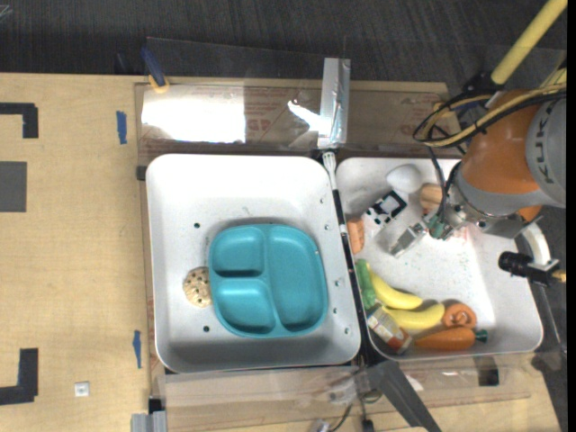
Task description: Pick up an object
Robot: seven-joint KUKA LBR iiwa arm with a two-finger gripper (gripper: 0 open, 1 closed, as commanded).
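Banana (401, 297) looks like the easiest pick: it lies in the right bin (513, 327), toward the 6 o'clock wall, long axis running roughly 10-to-4 o'clock, stem end near the divider.

Claw (412, 238) sits low in the same bin, under the arm's wrist (490, 183). From the claw the banana lies at about 6 o'clock, near but apart. Can't tell whether the claw is spread or closed; the view is too blurred there, and I see nothing clamped in it.

Neighbours crowd the banana:
- carrot (443, 337) just beside it at 5 o'clock, parallel-ish
- small orange piece (459, 314) touching or nearly touching its 4 o'clock tip
- green item (364, 279) along the divider at its 10 o'clock end
- brown and red clutter (387, 327) at 7 o'clock

Black-and-white block (387, 207) lies at 11 o'clock of the claw, closer, and more isolated.

Left bin (171, 187) holds a teal tray (268, 279) and a cookie (197, 285), well apart from the claw.

My read: no grasp made yet. For the banana, the claw needs to close across its short axis mid-body; risk is snagging the carrot.
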